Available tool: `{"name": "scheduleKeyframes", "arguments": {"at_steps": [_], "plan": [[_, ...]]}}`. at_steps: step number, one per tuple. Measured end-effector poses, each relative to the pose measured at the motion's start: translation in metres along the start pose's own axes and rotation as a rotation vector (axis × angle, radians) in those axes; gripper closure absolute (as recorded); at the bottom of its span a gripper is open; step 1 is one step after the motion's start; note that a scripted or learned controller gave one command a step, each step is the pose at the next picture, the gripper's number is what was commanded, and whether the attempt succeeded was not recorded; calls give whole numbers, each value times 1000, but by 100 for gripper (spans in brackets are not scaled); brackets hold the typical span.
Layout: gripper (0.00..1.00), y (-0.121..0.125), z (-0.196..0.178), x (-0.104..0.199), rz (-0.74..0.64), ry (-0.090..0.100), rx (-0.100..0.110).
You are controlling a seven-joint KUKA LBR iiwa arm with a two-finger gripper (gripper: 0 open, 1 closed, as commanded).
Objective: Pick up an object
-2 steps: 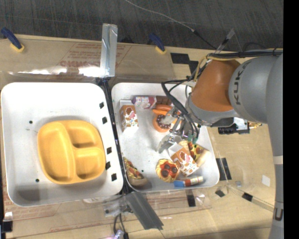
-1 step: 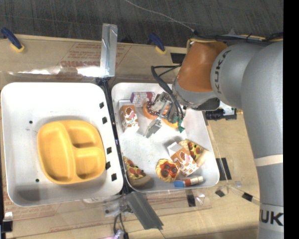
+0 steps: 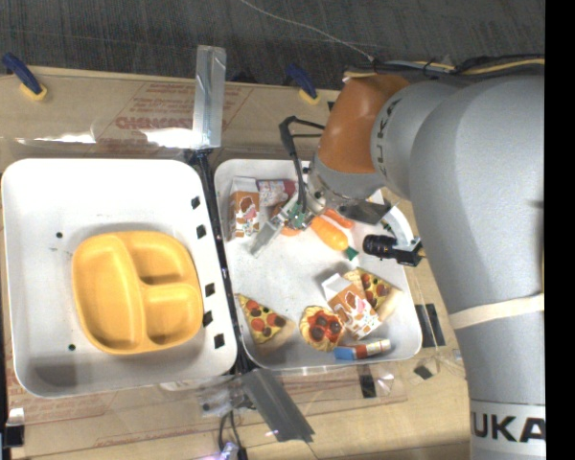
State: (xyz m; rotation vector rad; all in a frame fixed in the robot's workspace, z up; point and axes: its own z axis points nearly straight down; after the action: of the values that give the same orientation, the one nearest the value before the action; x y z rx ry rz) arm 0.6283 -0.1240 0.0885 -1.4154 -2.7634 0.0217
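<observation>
— Where is your arm now?

— My arm (image 3: pixel 460 209) comes in from the right of the frame and bends over the right bin (image 3: pixel 287 286). The orange band (image 3: pixel 359 127) sits above the bin's upper edge, and my pincer (image 3: pixel 292 214) is down in the bin's upper part, near the centre of the frame.

— Is it open or closed? Holding anything?

— I cannot tell. The wrist covers most of it, and I see nothing clearly between the tips.

— What lies around it?

— An orange carrot-shaped piece (image 3: pixel 332 230) lies just right of the pincer, tilted down to the right. A printed packet (image 3: pixel 246 211) sits at the upper left of that bin, and a grey strip (image 3: pixel 265 238) lies slanted just below the pincer.

— And lower down?

— A pizza slice (image 3: pixel 260 320) at the lower left of that bin, a round pizza piece (image 3: pixel 322 326) beside it, another packet (image 3: pixel 355 307) over a further slice at the lower right, and a small marker-like stick (image 3: pixel 362 351) along the bottom edge.

— The other bin?

— The left bin (image 3: pixel 38 199) holds a yellow divided tray (image 3: pixel 134 290), left of centre.
</observation>
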Motion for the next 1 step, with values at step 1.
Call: {"name": "scheduleKeyframes", "arguments": {"at_steps": [1], "plan": [[100,4,-13,-3,-7,-22,-16]]}}
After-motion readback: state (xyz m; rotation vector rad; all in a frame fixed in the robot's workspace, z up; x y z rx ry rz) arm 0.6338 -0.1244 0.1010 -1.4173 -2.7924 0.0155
